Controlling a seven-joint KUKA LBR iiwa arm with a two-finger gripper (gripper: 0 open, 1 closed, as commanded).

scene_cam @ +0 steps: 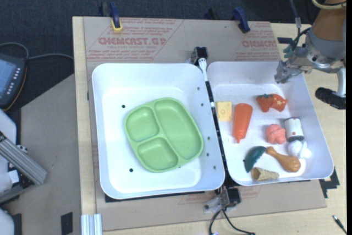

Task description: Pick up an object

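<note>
Right white bin (316, 118); claw (286, 71) above its far rim.

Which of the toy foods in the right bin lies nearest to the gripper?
The red strawberry, at the bin's far side, lies nearest the gripper. The carrot, cheese and drumstick all lie farther off.

One fixed camera looks down slantwise on both bins (104, 118).
</note>
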